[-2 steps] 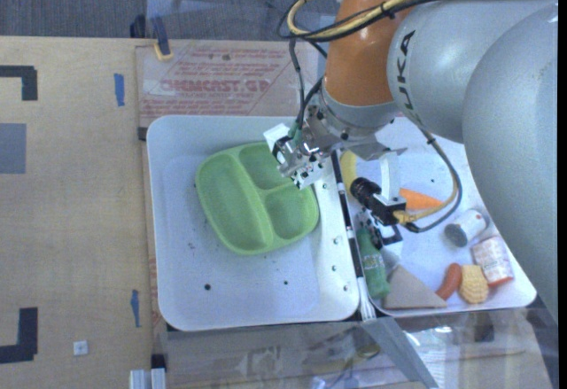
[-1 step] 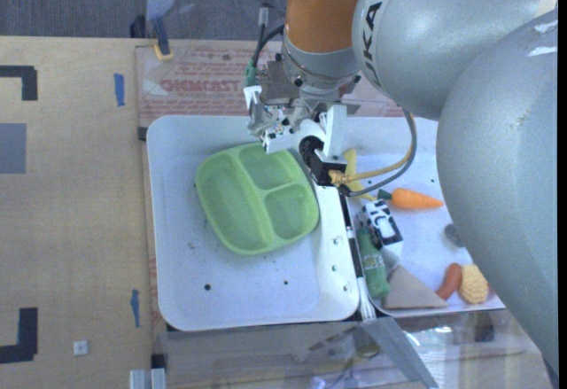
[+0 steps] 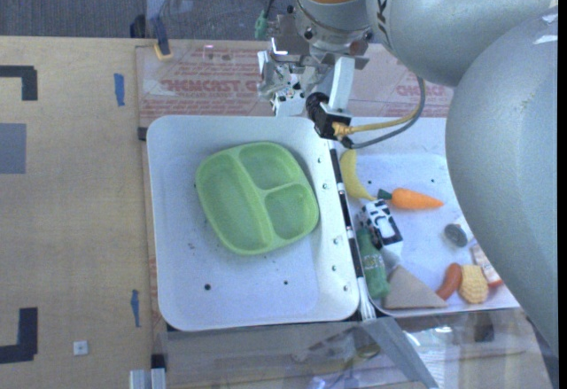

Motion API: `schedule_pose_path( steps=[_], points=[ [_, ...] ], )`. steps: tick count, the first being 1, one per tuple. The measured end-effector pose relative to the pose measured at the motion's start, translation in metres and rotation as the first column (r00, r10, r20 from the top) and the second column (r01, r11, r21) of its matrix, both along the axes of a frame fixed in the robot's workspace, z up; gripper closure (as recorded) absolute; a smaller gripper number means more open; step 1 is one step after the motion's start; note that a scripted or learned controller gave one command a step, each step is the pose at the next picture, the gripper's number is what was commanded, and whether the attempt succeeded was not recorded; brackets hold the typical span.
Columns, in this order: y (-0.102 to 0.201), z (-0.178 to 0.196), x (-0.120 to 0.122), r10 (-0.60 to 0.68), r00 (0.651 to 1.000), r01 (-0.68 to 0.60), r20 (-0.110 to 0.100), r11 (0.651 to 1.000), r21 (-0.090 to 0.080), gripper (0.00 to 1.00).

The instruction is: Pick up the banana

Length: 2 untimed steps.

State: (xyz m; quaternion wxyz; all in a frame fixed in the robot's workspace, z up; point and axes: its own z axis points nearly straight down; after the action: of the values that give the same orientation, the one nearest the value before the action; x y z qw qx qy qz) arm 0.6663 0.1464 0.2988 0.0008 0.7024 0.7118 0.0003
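Observation:
The banana (image 3: 353, 176) is yellow and lies lengthwise in the right bin (image 3: 416, 143), close against the bin's left wall, with its far end partly under the robot's cable. My gripper (image 3: 286, 86) hangs over the back rim of the left bin (image 3: 177, 201), up and to the left of the banana and apart from it. Nothing shows in the gripper's grasp.
A green divided plate (image 3: 257, 197) lies in the left bin. The right bin also holds a carrot (image 3: 416, 198) beside the banana, a black-and-white item (image 3: 382, 224), a green bottle (image 3: 373, 265), a tan wedge (image 3: 411, 290), a grey stone (image 3: 455, 235) and small orange foods (image 3: 465, 283). The arm covers the right side.

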Motion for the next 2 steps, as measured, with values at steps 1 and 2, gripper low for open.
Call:
schedule_pose_path(
  steps=[1,2],
  points=[
    [0.006,-0.123,-0.038,-0.065,0.998,0.065,-0.002,0.998,0.001,1.00],
    [-0.021,-0.166,-0.069,-0.179,0.984,0.179,0.009,0.984,0.007,1.00]
  ],
)
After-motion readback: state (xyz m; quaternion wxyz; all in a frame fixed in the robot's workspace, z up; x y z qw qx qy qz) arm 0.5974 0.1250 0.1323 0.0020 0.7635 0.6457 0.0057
